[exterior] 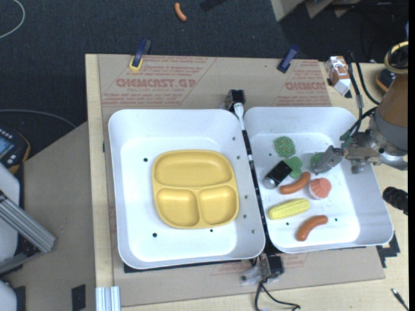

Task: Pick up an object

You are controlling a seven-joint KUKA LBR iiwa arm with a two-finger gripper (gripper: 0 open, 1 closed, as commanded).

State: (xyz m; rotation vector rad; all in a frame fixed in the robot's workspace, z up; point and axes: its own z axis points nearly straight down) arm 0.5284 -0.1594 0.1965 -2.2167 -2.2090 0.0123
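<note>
Camera view: gripper (331, 161) low over right bin (369, 235), whether its fingers are parted or closed cannot be told, nothing visibly held. Beneath and left lie green pieces (285, 146), two sausages (295, 185), corn (289, 208), a pink-red item (320, 188). Left bin (126, 173) holds yellow tray (193, 188)

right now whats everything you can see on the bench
bins: 2, white, side by side on the bench
tray: 1, yellow, three compartments, in the left bin
sausages: 2, orange-red, right bin, one mid, one near the front
corn: 1, yellow, between the sausages
green pieces: 2, right bin, back half
black block: 1, by the upper sausage
red-pink piece: 1, right of that sausage
clips: 2, back edge of the board
gripper: 1, grey, above the right bin
</note>
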